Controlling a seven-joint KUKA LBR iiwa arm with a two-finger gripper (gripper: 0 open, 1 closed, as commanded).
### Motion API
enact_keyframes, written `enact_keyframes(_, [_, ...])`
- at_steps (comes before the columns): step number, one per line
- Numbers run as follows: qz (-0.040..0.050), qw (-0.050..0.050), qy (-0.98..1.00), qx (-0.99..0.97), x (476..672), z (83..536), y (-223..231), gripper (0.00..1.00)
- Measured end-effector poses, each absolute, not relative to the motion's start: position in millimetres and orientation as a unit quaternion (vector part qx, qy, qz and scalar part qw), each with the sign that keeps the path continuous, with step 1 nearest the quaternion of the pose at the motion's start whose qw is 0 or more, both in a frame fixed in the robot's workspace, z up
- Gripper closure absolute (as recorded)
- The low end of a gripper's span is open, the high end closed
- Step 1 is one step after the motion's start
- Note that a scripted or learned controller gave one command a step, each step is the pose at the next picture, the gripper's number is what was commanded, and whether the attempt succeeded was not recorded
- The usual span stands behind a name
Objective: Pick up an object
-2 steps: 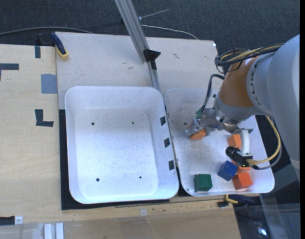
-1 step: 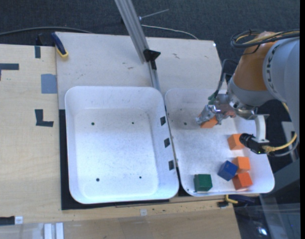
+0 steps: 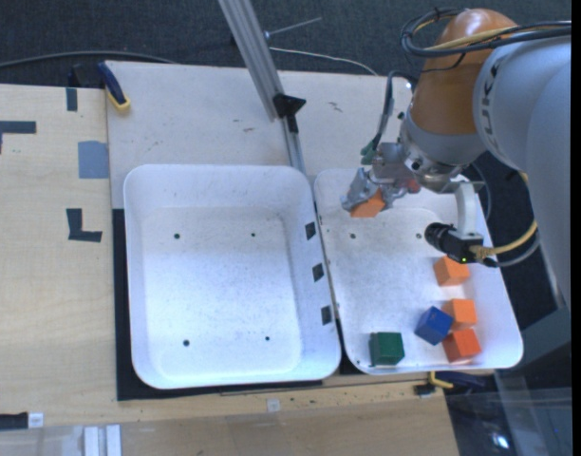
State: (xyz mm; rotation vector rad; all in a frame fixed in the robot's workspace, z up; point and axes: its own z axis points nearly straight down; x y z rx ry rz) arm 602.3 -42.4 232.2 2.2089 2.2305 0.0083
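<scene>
So the gripper (image 3: 365, 198) sits over the far left corner of the right bin (image 3: 395, 245), fingers clamped on a small orange block (image 3: 367, 208) that peeks out between them. The rest of that bin's stuff is down the right side and near edge: an orange cube (image 3: 450, 271), another orange cube (image 3: 463, 311), a blue cube (image 3: 433, 325), a red-orange cube (image 3: 461, 345) at the near right corner, and a green cube (image 3: 386, 348) by the near edge. The left bin (image 3: 224, 274) sits right beside it, touching. There's lettering on the arm (image 3: 518, 84), too cut off to read.
</scene>
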Motion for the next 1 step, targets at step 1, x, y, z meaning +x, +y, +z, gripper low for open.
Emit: enact_keyframes(1, [-0.0017,-0.003,0.710,0.704,594.1,189.2,53.0,1.00])
